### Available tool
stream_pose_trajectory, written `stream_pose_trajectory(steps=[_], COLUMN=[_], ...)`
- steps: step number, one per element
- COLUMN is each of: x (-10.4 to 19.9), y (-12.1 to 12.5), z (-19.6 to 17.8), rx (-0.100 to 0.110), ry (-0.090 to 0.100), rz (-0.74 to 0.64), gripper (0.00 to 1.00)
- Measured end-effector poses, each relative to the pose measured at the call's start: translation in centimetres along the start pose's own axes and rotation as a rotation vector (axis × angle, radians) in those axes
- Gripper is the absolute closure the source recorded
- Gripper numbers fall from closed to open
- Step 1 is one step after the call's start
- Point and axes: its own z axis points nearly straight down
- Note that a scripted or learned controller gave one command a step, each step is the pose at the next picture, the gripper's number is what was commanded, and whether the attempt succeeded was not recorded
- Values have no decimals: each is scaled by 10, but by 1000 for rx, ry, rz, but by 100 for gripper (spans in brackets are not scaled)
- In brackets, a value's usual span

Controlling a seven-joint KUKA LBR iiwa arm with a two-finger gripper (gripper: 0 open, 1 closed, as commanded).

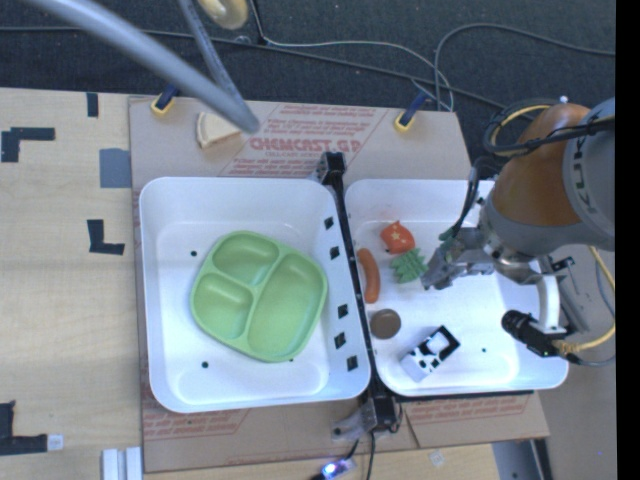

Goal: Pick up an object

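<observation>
A green divided plate (260,296) lies in the left bin (160,268).

Right bin (520,368) contents: red tomato (397,236), green sprig (407,265), sausage (370,274), brown disc (385,322), black-and-white block (430,352) nearest.

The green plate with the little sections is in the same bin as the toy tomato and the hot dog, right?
Not quite. The camera view shows the green plate alone in the left bin. The toy tomato and hot dog lie in the right bin.

Divided plate (260,295) in left bin (160,268); sausage (369,274) in right bin (500,368).
</observation>
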Motion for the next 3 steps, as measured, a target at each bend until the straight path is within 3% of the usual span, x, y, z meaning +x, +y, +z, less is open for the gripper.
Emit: stream_pose_trajectory(steps=[2, 3], x=[-2, 41], y=[9, -2], z=[-112, -101], rx=[-1, 6], ry=[-1, 1], rz=[0, -3], gripper=[100, 100])
